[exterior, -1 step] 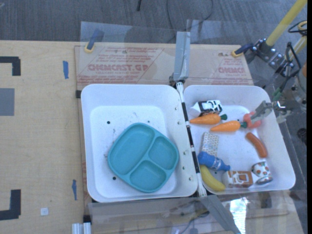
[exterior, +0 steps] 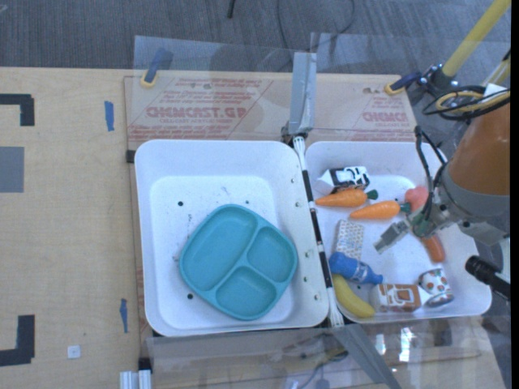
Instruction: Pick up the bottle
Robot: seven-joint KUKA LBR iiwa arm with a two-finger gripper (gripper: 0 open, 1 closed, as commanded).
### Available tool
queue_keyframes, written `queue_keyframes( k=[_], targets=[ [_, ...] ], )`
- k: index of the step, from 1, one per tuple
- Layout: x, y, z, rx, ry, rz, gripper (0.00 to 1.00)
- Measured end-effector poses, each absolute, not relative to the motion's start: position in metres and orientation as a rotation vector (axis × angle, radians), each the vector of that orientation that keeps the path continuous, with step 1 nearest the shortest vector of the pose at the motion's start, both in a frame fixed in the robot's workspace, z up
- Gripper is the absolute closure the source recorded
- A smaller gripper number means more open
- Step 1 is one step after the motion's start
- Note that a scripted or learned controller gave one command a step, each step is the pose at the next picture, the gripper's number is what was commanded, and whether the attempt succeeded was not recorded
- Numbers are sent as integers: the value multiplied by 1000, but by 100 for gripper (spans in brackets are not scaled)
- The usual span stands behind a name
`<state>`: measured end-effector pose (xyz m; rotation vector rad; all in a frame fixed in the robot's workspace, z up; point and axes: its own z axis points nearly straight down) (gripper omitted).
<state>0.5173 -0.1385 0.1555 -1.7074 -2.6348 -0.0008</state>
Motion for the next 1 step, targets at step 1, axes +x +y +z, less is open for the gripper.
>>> queue_keyframes(
  k=[1],
  targets=[
    [505,-123,113,-1381,-2843,0,0]
  ],
)
